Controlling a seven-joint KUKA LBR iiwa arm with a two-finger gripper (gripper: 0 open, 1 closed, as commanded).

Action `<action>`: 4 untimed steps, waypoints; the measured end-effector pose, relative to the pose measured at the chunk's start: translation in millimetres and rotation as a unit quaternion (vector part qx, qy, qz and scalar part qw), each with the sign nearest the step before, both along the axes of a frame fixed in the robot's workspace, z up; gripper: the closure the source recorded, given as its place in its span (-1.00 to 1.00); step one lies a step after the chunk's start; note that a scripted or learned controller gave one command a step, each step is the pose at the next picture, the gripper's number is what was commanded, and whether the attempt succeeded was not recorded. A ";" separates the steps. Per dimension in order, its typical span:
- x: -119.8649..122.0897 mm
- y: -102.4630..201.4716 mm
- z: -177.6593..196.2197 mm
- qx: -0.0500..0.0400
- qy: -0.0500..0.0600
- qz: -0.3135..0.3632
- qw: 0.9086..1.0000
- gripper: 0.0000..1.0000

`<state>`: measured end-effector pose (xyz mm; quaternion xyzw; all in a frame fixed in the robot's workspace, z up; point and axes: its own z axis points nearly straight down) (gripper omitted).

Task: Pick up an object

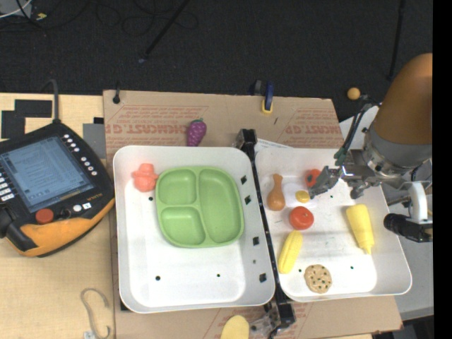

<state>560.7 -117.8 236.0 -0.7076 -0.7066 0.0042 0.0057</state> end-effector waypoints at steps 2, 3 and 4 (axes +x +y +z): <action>0.5 -1.6 -37.6 0.000 -0.004 0.001 1.000 -1.00; 0.6 -7.8 -85.5 0.000 -0.003 0.001 1.000 -1.00; -4.1 -15.1 -136.6 0.000 -0.004 0.001 1.000 -1.00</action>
